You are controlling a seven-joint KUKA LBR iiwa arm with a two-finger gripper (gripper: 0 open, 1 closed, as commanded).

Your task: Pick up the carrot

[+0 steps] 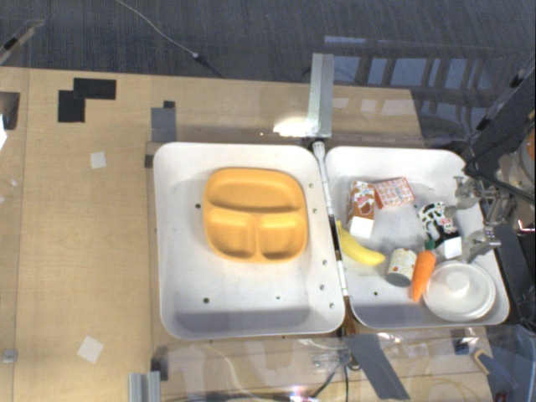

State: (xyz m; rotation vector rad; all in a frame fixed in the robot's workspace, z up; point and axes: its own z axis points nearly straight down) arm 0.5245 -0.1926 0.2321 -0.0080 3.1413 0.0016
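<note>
Wide wooden counter (84, 249) under everything, pale tan, with a few black marks near its far left corner. On it sit two shallow white bins side by side, touching along the middle seam. The left bin (180, 300) carries one big item: a yellow divided plate (255, 213), three compartments, lying flat near the bin's centre, well apart from the walls.

Over to the right bin (402, 162), and it's crowded. Biggest thing in there is a white round bowl (459, 290) tucked into the near right corner. Beside it, leaning right against the bowl's left rim, is the carrot (422, 275): orange, green top pointing away from us, tip toward the near wall. Just left of the carrot, a small can (401, 266) on its side, touching or nearly touching it. A banana (359, 249) lies along the bin's left wall. Further back, a red and white carton (362, 209) and a flat red patterned packet (394, 193) sit next to each other. A black and white spotted item (435, 218) stands just behind the carrot's green top.

And the arm, coming in from the right edge: the end effector (484, 216) hangs over the right rim of the right bin, apart from the carrot. Metal parts show, but whether its jaws are open or closed I cannot tell.
</note>
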